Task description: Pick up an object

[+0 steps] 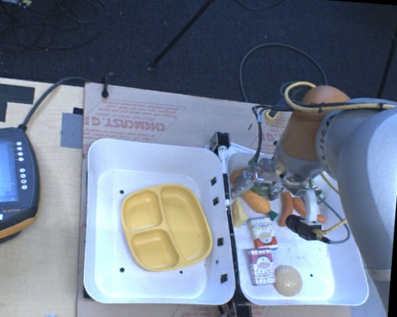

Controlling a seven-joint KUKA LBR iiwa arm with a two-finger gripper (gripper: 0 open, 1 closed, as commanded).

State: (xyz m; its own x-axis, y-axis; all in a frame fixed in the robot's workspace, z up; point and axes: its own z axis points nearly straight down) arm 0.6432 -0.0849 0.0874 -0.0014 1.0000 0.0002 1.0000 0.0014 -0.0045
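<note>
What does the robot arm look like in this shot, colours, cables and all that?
The arm is a bulky, rounded, light grey body with an orange band above the wrist. A yellow cable loops beside the orange band, and thin dark wires run down toward the gripper, a cluttered metallic assembly; a black part hangs from a cable nearby.

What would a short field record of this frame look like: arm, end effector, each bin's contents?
arm: reaches in from the right, over the right bin
end effector: low among the items at the right bin's far end
left bin: yellow divided plate
right bin: orange carrot-like pieces, two small red-and-white cartons, pale round object
held object: none visible
</note>
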